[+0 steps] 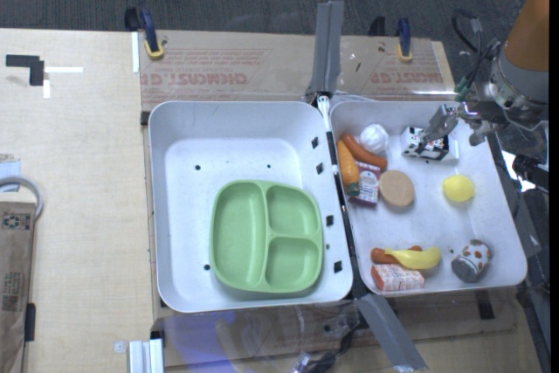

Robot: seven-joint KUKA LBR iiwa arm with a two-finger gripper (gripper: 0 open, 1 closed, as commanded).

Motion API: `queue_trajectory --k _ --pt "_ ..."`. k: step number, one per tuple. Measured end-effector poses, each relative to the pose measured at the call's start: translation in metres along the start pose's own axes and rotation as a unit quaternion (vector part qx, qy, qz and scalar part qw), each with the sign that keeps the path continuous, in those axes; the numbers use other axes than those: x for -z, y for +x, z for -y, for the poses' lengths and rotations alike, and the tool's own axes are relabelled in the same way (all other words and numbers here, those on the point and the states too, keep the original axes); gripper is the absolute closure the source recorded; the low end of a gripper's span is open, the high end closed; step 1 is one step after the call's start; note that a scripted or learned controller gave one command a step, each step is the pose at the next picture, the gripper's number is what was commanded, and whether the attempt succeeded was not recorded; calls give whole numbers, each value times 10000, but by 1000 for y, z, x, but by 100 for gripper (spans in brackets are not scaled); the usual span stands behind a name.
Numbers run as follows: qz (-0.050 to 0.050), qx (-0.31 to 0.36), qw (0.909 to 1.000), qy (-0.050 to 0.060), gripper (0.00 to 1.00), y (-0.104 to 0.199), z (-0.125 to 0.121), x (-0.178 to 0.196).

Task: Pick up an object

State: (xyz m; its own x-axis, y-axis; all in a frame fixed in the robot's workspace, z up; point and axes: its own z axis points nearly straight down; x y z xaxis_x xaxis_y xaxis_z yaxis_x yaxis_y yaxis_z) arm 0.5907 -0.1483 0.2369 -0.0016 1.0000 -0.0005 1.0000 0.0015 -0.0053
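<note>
My gripper [438,127] reaches in from the right over the back of the right bin [505,218]. It hangs right above a small black-and-white toy [424,147], close to it or touching it. The same bin holds a white ball [374,136], two orange carrot-like pieces [348,163], a small red-and-white packet [367,186], a tan disc [397,189], a yellow ball [458,188], a banana [419,258], an orange carton [398,278] and a spotted cup [472,260].
The left bin [170,188] holds a green divided plate [266,236]. A grey divider post [327,39] rises between the bins at the back. Clamps and cardboard line the rear edge. Cables and a stand sit off the right side.
</note>
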Motion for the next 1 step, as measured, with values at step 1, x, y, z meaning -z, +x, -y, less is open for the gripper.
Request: queue_trajectory --k 1 --pt "-49 -550 9985 32 0 -63 21 -136"
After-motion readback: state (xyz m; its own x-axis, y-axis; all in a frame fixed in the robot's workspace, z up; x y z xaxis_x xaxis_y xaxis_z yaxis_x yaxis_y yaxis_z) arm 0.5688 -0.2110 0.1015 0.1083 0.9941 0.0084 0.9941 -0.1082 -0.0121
